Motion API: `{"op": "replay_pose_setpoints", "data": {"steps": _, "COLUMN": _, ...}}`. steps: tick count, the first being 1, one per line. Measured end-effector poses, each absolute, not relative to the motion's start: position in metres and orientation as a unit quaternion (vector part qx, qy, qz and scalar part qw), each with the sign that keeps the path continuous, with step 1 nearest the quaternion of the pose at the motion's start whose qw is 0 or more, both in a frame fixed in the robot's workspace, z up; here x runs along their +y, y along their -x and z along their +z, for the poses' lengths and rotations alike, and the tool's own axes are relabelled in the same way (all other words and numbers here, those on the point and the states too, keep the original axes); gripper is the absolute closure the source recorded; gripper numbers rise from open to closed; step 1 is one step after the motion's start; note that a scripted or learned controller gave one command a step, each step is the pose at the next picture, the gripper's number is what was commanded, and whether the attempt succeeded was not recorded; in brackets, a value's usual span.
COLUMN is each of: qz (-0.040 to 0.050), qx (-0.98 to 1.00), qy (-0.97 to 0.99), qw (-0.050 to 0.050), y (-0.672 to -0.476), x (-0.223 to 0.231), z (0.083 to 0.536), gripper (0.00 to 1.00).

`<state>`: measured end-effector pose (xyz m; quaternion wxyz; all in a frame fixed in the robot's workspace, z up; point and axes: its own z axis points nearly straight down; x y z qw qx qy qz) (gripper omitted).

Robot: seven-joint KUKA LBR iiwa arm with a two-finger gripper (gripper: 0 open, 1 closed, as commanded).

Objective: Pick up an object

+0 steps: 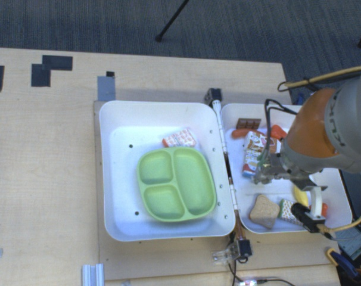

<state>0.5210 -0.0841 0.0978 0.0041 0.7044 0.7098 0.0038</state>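
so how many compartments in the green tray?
3. The green tray lies in the left bin: one small compartment at upper left, one small at lower left, one long down the right side. None hidden.

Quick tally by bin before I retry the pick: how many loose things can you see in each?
Left bin: 2, a green plate and a red-and-white packet.
Right bin: 5 that I can tell apart, a brown bar, red piece, printed packet, sponge, yellow piece; the arm hides part.
Total: 7.
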Motion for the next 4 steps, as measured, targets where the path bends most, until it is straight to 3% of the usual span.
{"op": "replay_pose_setpoints", "data": {"steps": 1, "qz": 0.0038, "qx": 0.710, "qy": -0.704, "qw": 0.004, "y": -0.521, "x": -0.084, "z": 0.098, "gripper": 0.00}}
{"op": "replay_pose_setpoints", "data": {"steps": 2, "qz": 0.0035, "qx": 0.708, "qy": -0.706, "qw": 0.005, "y": -0.490, "x": -0.085, "z": 0.087, "gripper": 0.00}}
{"op": "replay_pose_setpoints", "data": {"steps": 3, "qz": 0.0049, "qx": 0.708, "qy": -0.706, "qw": 0.006, "y": -0.492, "x": -0.085, "z": 0.098, "gripper": 1.00}}
{"op": "replay_pose_setpoints", "data": {"steps": 4, "qz": 0.0015, "qx": 0.709, "qy": -0.705, "qw": 0.001, "y": -0.531, "x": -0.089, "z": 0.087, "gripper": 1.00}}
